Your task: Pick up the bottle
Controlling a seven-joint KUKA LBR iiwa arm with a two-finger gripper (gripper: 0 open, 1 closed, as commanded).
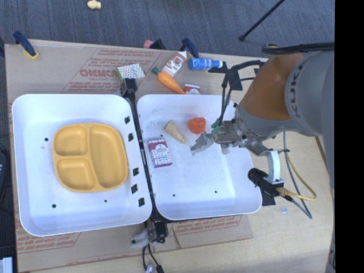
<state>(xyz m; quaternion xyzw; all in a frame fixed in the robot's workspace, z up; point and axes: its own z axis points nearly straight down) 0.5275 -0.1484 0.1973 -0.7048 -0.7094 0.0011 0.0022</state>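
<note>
- On your far left, the left bin (34,209) holds a yellow divided plate (90,155); nothing there concerns this pick, so leave it out of your path.
- At the seam between the bins, a small red packet (160,152) lies flat in the right bin (187,206), with a cone-shaped piece (176,132) just beyond it and a red tomato-like item (197,124) near that.
- Your gripper (200,144) hovers low over the right bin, just right of the cone and below the red item; I cannot tell whether it is apart or together, and nothing shows clamped in it.
- The bottle (174,65), white with an orange label, lies outside the bins on the cardboard behind the right bin, beside an orange carrot (170,82). A blue bottle-like item (203,64) lies just to its right.
- You are over the wrong place, I judge. Lift clear of the bin wall, travel back over the rim, and line up across the bottle's narrow width, not its length.
- Descend away from the carrot, which sits close enough to get nudged or grabbed.
</note>
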